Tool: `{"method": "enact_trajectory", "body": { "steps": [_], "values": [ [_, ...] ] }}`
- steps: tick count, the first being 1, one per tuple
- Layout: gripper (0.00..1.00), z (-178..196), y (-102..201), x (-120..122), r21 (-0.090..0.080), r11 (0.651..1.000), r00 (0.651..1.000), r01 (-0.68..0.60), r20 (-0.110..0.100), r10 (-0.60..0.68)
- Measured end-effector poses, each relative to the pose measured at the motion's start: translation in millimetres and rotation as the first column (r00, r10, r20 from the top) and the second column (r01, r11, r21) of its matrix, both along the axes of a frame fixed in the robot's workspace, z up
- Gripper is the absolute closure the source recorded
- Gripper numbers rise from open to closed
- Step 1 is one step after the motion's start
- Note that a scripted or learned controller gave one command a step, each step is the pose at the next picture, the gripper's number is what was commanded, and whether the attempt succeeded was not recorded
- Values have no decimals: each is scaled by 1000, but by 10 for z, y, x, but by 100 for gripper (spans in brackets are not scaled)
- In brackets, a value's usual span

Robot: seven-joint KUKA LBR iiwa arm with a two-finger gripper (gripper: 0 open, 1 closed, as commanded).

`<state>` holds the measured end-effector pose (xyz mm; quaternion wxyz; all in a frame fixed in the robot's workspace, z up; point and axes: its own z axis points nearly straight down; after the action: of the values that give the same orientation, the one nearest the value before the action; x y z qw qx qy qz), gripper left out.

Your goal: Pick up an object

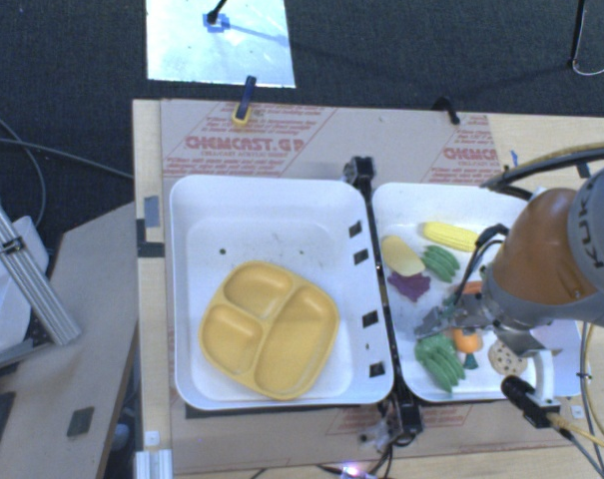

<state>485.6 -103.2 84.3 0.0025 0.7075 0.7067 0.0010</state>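
The right bin (401,203) holds toy food: a yellow corn cob (449,235), a pale yellow piece (402,255), a green pod (440,262), a purple piece (409,286), a green leafy vegetable (439,359), an orange piece (466,341) and a tan round cracker (502,356). My gripper (443,319) hangs low over the middle of this bin, just above the green leafy vegetable and left of the orange piece. Nothing shows between its fingers.
The left bin (272,203) contains a yellow divided plate (270,328). A black divider with clips (374,277) runs between the bins. The arm's orange band and grey wrist (546,257) cover the right bin's right half. Cables lie at the front right.
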Motion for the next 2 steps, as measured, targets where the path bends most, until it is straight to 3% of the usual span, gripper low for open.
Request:
{"method": "enact_trajectory", "body": {
  "steps": [1,2],
  "values": [
    [0,28,-356,35,1,1000,1000,-2,4,2],
    [100,140,-367,49,-5,1000,1000,-1,10,1]
  ]
}}
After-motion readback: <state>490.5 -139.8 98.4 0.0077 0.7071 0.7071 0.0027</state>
